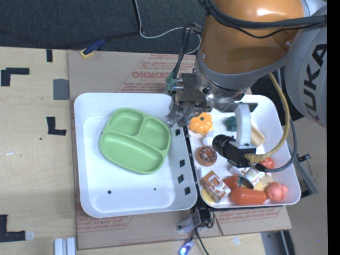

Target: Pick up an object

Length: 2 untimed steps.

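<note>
Camera view: two white bins; left bin [85,142] holds one green divided plate [135,139]. Gripper [180,113] sits over the divider just right of the plate; can't tell its state or any hold. Further right of the plate, in the right bin [284,126]: one orange pumpkin [201,124], one donut [206,155], one waffle [214,185], one red sausage [248,196].

The arm [255,31] hides the right bin's [284,142] far rim, and the tool's [183,113] fingertips blur.

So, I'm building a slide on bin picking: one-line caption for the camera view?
KUKA arm's gripper hovers beside toy food in the right bin; green divided plate fills the left bin.
</note>
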Available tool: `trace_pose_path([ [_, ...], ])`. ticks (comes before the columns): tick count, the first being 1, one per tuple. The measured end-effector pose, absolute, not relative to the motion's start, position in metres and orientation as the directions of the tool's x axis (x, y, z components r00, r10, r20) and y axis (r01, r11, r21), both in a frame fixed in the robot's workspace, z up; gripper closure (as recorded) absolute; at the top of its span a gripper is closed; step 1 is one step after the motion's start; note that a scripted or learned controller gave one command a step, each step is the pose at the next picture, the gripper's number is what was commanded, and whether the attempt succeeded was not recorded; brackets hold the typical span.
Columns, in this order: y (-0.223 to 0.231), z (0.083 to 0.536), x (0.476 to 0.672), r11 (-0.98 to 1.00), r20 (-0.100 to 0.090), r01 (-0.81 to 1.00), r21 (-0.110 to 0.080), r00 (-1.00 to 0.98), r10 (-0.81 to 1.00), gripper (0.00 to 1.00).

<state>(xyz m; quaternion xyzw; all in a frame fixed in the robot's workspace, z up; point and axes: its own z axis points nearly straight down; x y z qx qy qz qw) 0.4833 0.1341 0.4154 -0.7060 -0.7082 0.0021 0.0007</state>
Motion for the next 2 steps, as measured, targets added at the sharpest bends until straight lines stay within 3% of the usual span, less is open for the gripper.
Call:
trace_pose_path([
  [2,0.1345,0.4345,0.4835,0.005,-0.004,1.0,-0.007,-0.005,1.0,1.0],
])
